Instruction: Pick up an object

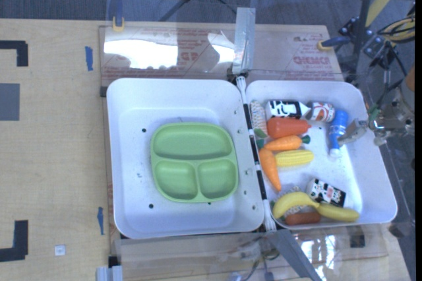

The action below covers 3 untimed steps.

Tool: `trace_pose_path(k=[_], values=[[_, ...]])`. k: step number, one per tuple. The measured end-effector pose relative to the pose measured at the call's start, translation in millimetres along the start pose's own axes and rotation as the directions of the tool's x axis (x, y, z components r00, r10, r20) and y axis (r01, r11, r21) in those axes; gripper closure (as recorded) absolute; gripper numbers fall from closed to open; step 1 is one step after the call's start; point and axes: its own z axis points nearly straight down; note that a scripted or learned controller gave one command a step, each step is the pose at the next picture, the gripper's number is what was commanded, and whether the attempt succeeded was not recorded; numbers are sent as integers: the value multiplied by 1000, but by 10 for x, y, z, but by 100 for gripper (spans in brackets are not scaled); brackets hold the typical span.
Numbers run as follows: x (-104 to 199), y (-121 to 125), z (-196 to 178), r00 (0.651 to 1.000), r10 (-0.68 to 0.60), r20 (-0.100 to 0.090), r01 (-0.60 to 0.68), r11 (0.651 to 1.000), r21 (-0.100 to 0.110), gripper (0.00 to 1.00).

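Observation:
The right bin (376,174) holds several toy foods. A cow-patterned carton (288,108), a red-and-white can (322,112) and a blue bottle (337,129) lie along its far side. Below them are a red pepper (287,125), a carrot (285,142), a corn cob (295,158) and a second carrot (269,169). A small black-and-white box (328,192), two bananas (291,202) (339,212) and a red sausage (301,218) lie near the front. My gripper (368,128) hangs over the bin's right rim, just right of the blue bottle, with nothing seen in it.
The left bin (125,108) carries a green divided plate (194,161). A clear plastic wall (244,42) stands behind both bins. Tripod legs and cables crowd the far right.

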Motion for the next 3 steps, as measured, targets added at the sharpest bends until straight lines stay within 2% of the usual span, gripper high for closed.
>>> trace_pose_path(k=[1, 2, 3], values=[[520, -32, 973, 970, -243, 4, 243, 970, -5, 0], [1071, -238, 969, 966, -260, 3, 260, 966, -8, 0], [1054, -232, 863, 967, -256, 6, 256, 966, -11, 100]])
